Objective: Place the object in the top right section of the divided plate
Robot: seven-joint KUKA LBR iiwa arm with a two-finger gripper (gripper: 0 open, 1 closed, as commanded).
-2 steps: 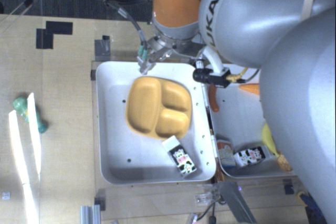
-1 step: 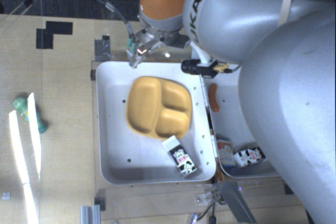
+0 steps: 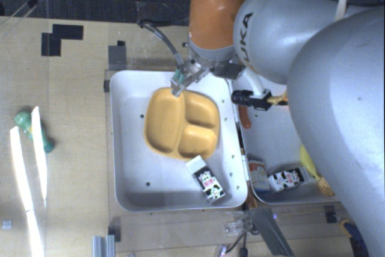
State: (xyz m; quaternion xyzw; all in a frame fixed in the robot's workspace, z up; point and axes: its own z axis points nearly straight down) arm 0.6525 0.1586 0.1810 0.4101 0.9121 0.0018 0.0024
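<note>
A yellow divided plate (image 3: pixel 180 123) lies in the left white bin (image 3: pixel 129 147), with one long section on its left and two smaller ones on its right. A small white carton with a black cow pattern (image 3: pixel 207 180) lies in the same bin, just below the plate's lower right corner. My gripper (image 3: pixel 179 86) hangs over the plate's far edge, near the top middle where the sections meet. Nothing shows in its grasp. The arm covers most of the right bin.
The right bin (image 3: pixel 271 189) holds a second cow-pattern carton (image 3: pixel 286 179), a small can (image 3: pixel 257 173), a yellow piece (image 3: pixel 308 164) and an orange-red item (image 3: pixel 245 117). A green object (image 3: pixel 27 123) and white strips lie on the bench at far left.
</note>
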